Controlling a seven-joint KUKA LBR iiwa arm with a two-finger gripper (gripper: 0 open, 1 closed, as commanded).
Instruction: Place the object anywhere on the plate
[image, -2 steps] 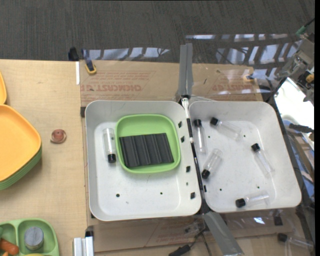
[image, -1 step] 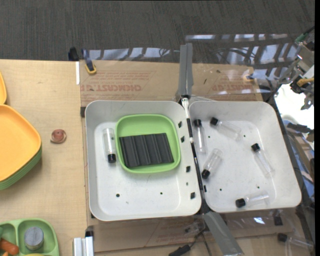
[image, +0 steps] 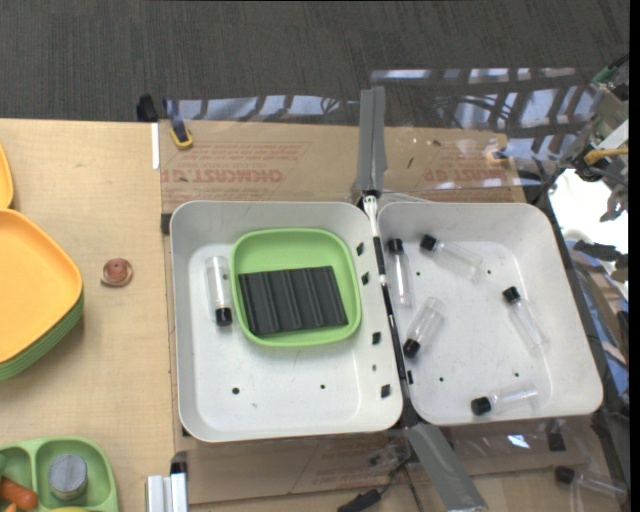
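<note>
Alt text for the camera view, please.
A green plate holding a dark ribbed block sits in the left bin, one clear vial beside it. Five more vials lie scattered in the right bin.

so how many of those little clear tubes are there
6. One tube lies in the left bin beside the green plate. Five lie in the right bin: by the divider, upper middle, centre, right, and bottom.

Green plate (image: 293, 250) – dark ribbed insert (image: 293, 299); clear vials (image: 218, 286), black caps; white bins (image: 280, 415)
</note>
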